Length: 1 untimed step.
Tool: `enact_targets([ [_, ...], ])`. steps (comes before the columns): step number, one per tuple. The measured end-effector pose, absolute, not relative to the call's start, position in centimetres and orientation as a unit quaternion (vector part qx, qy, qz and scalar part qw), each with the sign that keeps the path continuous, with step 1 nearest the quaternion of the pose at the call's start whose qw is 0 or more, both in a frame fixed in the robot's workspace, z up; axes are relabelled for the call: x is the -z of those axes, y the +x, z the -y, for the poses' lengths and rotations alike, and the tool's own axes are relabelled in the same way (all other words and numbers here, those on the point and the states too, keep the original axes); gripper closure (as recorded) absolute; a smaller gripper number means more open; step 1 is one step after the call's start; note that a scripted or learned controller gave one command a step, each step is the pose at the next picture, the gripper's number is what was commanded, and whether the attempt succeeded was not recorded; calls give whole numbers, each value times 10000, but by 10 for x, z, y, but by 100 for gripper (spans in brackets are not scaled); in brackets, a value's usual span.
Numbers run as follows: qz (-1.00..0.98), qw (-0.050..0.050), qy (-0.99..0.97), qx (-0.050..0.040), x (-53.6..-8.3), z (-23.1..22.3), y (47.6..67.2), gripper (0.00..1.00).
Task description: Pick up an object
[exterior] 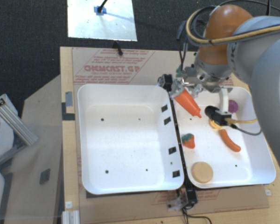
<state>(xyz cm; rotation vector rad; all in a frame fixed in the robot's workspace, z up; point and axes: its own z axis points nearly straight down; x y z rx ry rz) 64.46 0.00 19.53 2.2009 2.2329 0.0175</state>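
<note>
— Where's the gripper [185, 88]?

— Up at twelve o'clock in the right bin [256, 169], and the orange carrot [187, 102] hangs clamped between its fingers.

— And below?

— A strawberry [189, 140] at seven o'clock, a tan disc [202, 171] at six, an orange sausage [229, 141] mid-bin, a purple piece [233, 106] at two.

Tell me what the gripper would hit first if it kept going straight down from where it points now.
Most likely the orange carrot, which lies right under the gripper near the right bin's upper-left corner. Depth is hard to judge from this slanted view, so it could already be touching it.
</note>
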Motion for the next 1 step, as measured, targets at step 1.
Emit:
enact_targets([
  [1, -7110, -3, 7032, -19, -184, -60, 647, 100],
])
